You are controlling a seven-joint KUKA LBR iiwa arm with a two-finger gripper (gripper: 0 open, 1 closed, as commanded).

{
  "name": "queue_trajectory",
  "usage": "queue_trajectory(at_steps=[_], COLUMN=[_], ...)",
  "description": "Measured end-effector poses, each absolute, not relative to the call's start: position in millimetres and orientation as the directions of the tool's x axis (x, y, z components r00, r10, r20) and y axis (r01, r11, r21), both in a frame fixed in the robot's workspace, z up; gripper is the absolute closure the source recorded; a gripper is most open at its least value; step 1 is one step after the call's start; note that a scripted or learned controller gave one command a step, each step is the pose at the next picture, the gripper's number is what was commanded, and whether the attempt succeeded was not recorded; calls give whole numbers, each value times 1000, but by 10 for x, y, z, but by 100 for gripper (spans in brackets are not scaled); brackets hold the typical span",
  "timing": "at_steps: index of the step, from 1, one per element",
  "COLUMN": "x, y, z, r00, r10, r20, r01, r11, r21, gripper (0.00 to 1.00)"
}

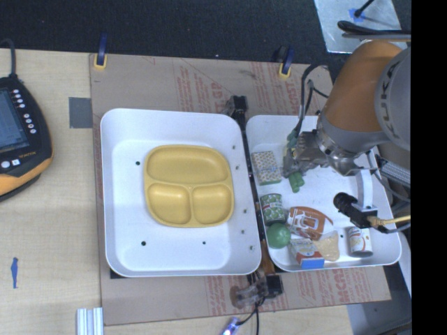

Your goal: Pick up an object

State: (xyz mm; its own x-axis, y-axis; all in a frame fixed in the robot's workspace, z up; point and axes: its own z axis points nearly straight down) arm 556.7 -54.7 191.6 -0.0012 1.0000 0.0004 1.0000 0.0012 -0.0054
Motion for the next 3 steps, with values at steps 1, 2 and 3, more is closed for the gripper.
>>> queue_trajectory(at_steps=[1, 2, 3], x=[5283, 5398, 5575], y=[71, 602, -153], z=[2266, 2656, 1918], r00=[-4, -5, -4], r10=[1000, 1000, 1000], r20=[2, 1, -2], r01=[1000, 1000, 1000], r11=[4, 5, 4], r21=[-4, -3, -6], gripper=[100, 100, 100])
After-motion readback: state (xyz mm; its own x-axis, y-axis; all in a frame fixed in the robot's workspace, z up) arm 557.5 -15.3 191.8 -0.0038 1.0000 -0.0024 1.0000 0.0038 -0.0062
